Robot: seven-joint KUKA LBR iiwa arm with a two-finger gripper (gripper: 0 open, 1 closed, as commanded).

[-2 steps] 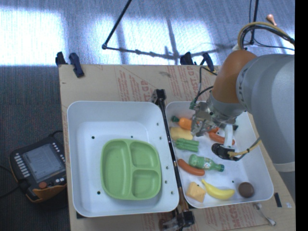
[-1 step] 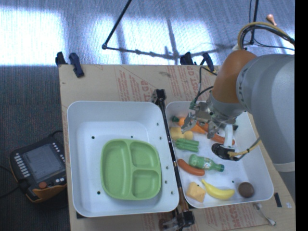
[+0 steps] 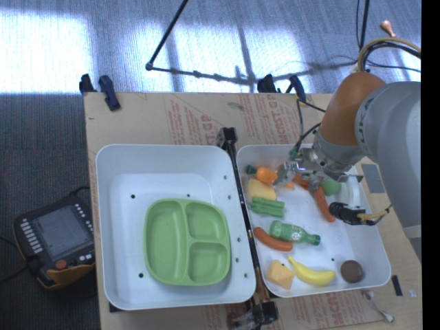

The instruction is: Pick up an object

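Observation:
My gripper hangs low over the upper part of the right bin. It is just right of a small orange carrot and above a yellow piece. A red-orange carrot and a green piece lie just right of it, partly under the wrist. Further down lie green beans, a green bottle, a red sausage, a cheese wedge, a banana and a brown ball.
The left bin holds a green divided plate. A black clamp bar runs between the two bins. A teach pendant sits off the bench at the left.

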